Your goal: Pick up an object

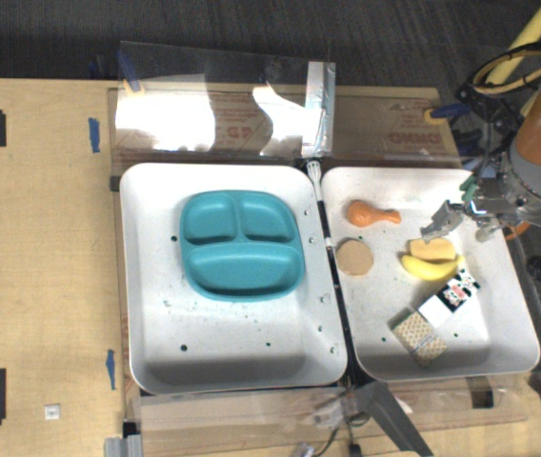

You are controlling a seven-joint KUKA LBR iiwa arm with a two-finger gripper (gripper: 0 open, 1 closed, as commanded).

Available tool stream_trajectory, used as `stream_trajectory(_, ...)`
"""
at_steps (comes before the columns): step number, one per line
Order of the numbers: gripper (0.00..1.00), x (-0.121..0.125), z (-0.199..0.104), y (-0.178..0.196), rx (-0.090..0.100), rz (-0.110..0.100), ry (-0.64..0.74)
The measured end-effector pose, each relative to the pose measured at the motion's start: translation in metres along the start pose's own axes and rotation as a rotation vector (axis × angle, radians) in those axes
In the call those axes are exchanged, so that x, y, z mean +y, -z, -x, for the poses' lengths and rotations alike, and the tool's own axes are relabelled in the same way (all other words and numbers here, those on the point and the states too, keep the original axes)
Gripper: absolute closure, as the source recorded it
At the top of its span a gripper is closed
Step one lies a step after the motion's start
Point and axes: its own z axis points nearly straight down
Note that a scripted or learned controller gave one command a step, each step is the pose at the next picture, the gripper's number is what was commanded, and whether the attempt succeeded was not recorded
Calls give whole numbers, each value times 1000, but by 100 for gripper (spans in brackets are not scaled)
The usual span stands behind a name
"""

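Right bin (518, 336): the gripper (456, 215) sits over the bin's far right part, arm entering from the desk's right edge. Whether it is apart or together cannot be told at this angle; nothing shows between its tips.

Objects in the right bin:
- yellow banana (430, 268), just below the gripper, with a flat yellow-orange piece (431, 249) lying on its upper side. Closest candidates to the gripper; contact cannot be judged.
- orange pear-shaped toy (371, 215) near the far edge, left of the gripper, apart from it.
- round tan disc (354, 256) by the bin's left wall.
- black-and-white box (448, 300) toward the near right, just beside the banana.
- tan sponge-like block (418, 335) near the near edge.

Left bin (147, 255): teal divided plate (242, 244) in the middle, flat, three compartments.
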Motion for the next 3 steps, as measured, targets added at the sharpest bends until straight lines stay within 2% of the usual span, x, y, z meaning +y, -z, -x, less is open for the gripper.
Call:
stream_trajectory(1, 0, 58, -1, -29, -2, 3, 145)
stream_trajectory(2, 0, -3, 13, -124, -4, 7, 287)
stream_trajectory(3, 100, -1, 13, -112, -5, 13, 285)
